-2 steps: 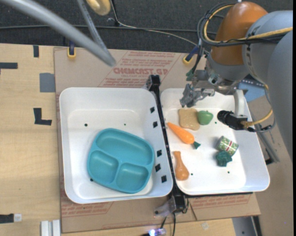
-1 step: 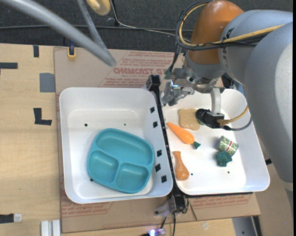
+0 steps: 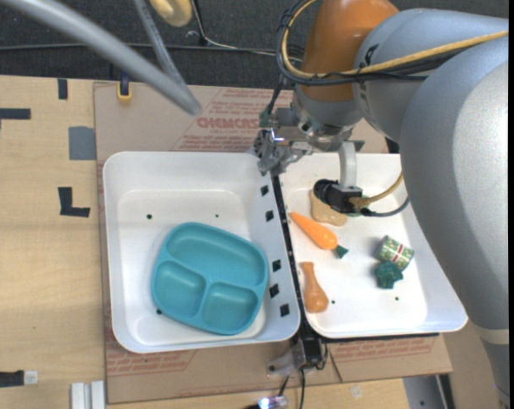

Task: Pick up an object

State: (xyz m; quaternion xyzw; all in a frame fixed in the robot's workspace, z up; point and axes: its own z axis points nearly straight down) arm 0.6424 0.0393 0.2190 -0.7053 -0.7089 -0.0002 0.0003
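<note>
We see the gripper (image 3: 272,150) at the twelve o'clock end of the wall between the two shallow white bins, and we cannot tell whether the pincer is spread or pressed together. In the right white bin (image 3: 414,313), an orange toy carrot with a green tip (image 3: 314,230) lies toward nine o'clock, and a tan-orange gourd-shaped piece (image 3: 313,290) toward eight. A small green striped can (image 3: 395,250) sits toward three o'clock, with a dark green broccoli-like lump (image 3: 388,275) just beside it at six. The left white bin (image 3: 129,194) holds a teal three-compartment plastic tray (image 3: 210,279).
</note>
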